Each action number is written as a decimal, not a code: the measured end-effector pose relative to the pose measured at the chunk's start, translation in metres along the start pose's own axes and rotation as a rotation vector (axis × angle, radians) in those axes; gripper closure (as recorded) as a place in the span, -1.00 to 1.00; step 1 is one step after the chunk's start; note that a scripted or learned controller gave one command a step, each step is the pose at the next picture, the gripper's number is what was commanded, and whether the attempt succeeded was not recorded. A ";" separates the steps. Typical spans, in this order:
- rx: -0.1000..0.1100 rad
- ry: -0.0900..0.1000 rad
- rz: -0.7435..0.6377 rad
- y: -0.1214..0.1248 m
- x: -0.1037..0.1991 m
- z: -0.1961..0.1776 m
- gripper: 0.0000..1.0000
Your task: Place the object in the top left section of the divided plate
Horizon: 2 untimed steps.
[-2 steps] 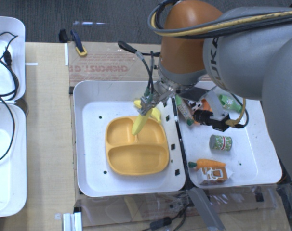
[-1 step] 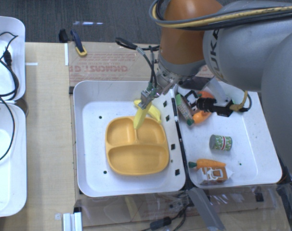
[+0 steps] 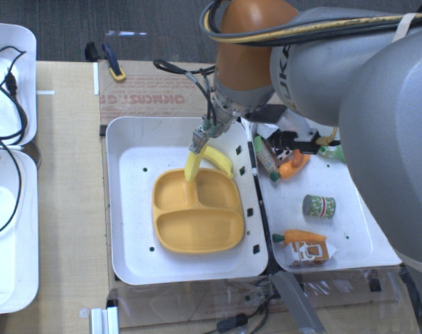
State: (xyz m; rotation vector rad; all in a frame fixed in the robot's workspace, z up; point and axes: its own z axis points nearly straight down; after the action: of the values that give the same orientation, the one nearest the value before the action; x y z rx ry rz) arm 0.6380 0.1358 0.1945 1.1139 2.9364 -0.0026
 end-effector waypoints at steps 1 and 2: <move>0.000 0.000 -0.008 -0.028 0.015 -0.024 1.00; 0.000 0.001 -0.095 -0.043 0.050 -0.042 1.00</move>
State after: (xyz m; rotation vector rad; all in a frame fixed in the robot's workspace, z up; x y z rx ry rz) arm 0.5717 0.1371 0.2365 0.9741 2.9864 -0.0018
